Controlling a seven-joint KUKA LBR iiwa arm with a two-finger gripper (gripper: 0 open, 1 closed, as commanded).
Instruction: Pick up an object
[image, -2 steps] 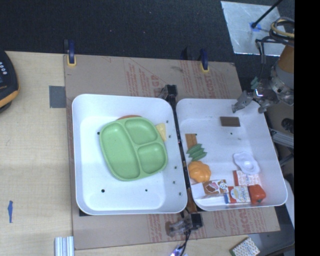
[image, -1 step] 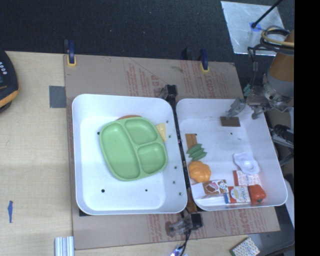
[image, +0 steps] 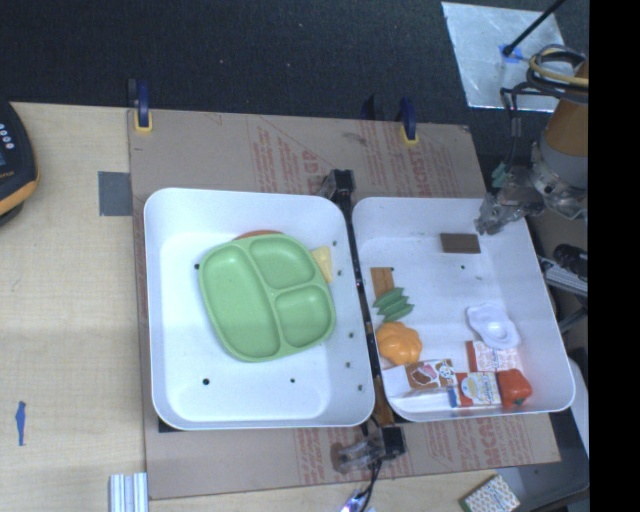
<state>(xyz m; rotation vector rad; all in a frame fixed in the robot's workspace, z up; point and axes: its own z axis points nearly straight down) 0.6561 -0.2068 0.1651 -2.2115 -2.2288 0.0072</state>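
1. The gripper (image: 497, 212) hangs over the far right corner of the right bin (image: 530, 265), at about 1 o'clock from that bin's middle, with nothing seen between its tips; whether it is apart or together I cannot tell, since it shows only as a small dark cluster

2. The nearest candidate is the brown block (image: 459, 243), lying just beside the gripper at roughly 8 o'clock from it; its long axis runs 3-to-9 o'clock, flat on the bin floor and apart from everything else

3. Other things lie farther toward 6 and 7 o'clock: a white cap-like piece (image: 492, 324), a red item (image: 513, 387) touching small printed cartons (image: 470, 380), an orange fruit (image: 399, 343) and a green leafy piece (image: 392, 300) near the bin's left wall

4. The left bin (image: 180, 390) holds a green divided plate (image: 267, 296), well apart from the gripper at 9 o'clock

5. The arm comes in from 2 o'clock, its orange band (image: 566, 125) above the wrist and the wrist pointed down; a short move toward 8 o'clock looks the likeliest
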